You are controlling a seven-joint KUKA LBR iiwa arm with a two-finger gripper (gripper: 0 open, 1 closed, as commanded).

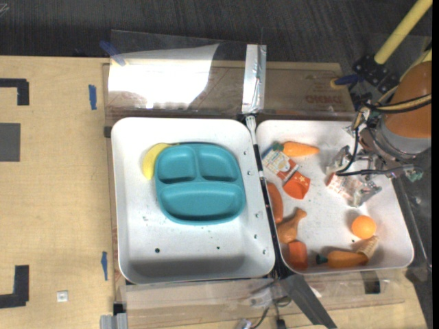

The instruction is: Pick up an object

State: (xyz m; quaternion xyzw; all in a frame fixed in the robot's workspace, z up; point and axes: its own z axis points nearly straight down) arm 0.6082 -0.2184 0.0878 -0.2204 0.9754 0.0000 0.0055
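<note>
1. The claw point(357, 184) hangs low over the right bin point(322, 214); whether it is wide or narrow cannot be told.
2. An orange ball point(363, 226) lies just below it, nearest.
3. A carrot point(300, 149) lies up-left, its long axis pointing across toward the claw.

This is a robotics lab set up for grasping trials. A plywood table point(48, 184) carries black corner marks point(17, 91) and strips of blue tape point(92, 96) as position guides. Two shallow white bins point(130, 204) sit side by side under a fixed overhead camera, with a clear plastic sheet point(164, 74) behind them. A grey arm with an orange band point(411, 105) and loose cables point(384, 105) reaches in from the right.
</note>
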